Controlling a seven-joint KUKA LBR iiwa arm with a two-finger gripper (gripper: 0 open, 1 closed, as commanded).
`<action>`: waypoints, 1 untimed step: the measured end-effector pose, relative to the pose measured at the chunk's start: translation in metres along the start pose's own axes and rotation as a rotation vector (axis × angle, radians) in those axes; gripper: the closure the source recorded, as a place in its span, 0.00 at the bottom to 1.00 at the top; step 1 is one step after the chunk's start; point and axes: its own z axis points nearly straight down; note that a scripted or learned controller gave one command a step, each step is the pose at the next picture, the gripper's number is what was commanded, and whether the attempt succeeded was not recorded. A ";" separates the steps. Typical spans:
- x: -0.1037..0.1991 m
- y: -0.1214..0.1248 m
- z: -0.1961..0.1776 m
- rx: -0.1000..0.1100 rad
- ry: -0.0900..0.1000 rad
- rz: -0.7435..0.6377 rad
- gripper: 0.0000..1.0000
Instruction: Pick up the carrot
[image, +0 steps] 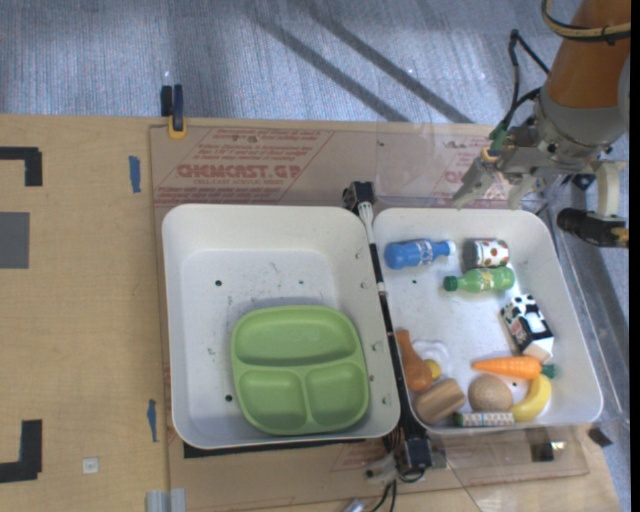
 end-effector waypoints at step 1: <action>-0.029 -0.056 -0.032 -0.001 -0.002 -0.327 0.00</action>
